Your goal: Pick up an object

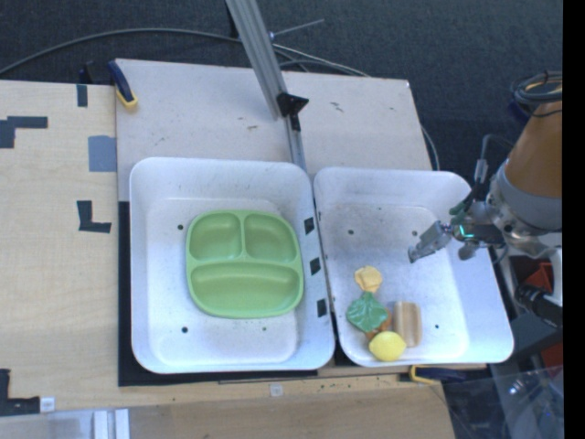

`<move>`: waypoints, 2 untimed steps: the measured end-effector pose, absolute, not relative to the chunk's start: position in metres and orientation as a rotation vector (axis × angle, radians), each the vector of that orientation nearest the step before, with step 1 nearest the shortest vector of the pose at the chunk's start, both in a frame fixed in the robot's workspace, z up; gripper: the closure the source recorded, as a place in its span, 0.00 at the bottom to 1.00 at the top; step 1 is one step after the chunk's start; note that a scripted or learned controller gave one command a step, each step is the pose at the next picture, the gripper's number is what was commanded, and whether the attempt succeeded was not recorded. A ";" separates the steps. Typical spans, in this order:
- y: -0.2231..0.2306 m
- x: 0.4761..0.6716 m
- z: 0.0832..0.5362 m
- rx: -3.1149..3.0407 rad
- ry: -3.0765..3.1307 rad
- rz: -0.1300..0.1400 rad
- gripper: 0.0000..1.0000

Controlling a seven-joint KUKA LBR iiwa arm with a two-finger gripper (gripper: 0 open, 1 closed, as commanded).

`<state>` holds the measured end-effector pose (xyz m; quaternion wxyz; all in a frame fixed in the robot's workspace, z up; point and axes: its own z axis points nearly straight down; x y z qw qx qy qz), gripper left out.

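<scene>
The tabletop (55, 245) occupies the left portion of the camera view, with light wood grain and several dark tape marks. A blue-and-yellow clamp (122, 84) sits at the rear left corner of the pale board that carries the bins.

The left bin (146, 245) holds one item: a green divided plate (244, 263) with three compartments (two small at the rear, one large at the front). The plate lies flat, roughly centred in the bin.

A grey metal rail (260, 44) runs diagonally from the top of the view down to the seam between the two bins.

The right bin (384, 199) adjoins the left bin along its left wall. Four small objects are grouped at its front, left of centre:
- a pale yellow piece (368, 278), rearmost of the group;
- a green leafy item (366, 314), just in front of it and touching it;
- a tan block (407, 323), immediately right of the green item, probably a bread or wood piece;
- a yellow lemon (388, 346), frontmost, touching the green item and the tan block.

The gripper (430, 243) hangs over the right half of the right bin, well apart from the object group and to its rear right. Whether the gripper is spread or pressed together cannot be determined at this resolution. Nothing is visible in its grasp.

The arm (535, 167) enters from the right, with its orange band above the wrist.
</scene>
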<state>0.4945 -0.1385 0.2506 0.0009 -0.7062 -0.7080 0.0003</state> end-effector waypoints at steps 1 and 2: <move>-0.132 0.497 0.189 -2.214 -2.219 0.007 0.00; -0.125 0.497 0.126 -2.214 -2.219 0.008 0.00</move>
